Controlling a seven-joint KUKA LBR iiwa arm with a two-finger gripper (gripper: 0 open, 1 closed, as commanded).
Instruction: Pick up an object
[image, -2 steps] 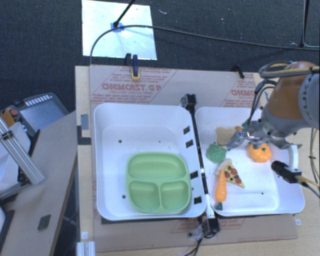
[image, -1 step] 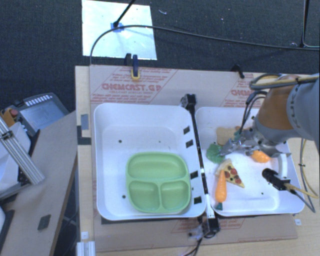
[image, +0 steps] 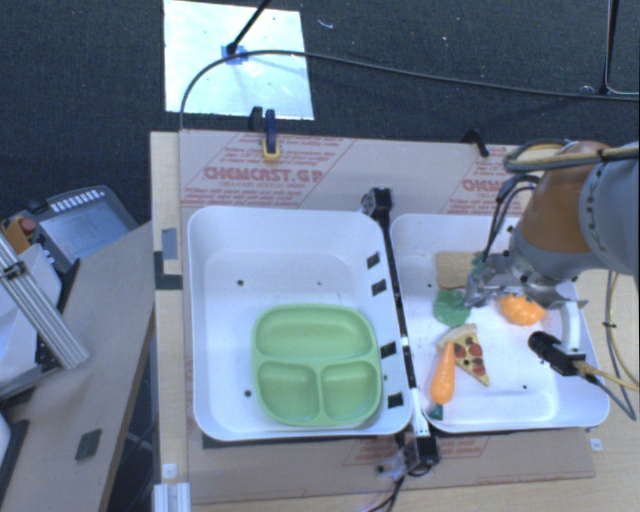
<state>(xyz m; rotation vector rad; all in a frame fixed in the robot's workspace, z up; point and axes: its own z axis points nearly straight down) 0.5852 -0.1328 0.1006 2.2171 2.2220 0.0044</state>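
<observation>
Right-hand white bin (image: 520, 400) holds a light, rigid toy carrot (image: 443, 375), best pinched mid-body; the gripper's (image: 478, 291) opening I cannot tell.

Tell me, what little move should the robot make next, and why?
Probably lower a little onto the green toy. The gripper sits right at its edge in the right bin, nearer it than the carrot or the pizza.
</observation>
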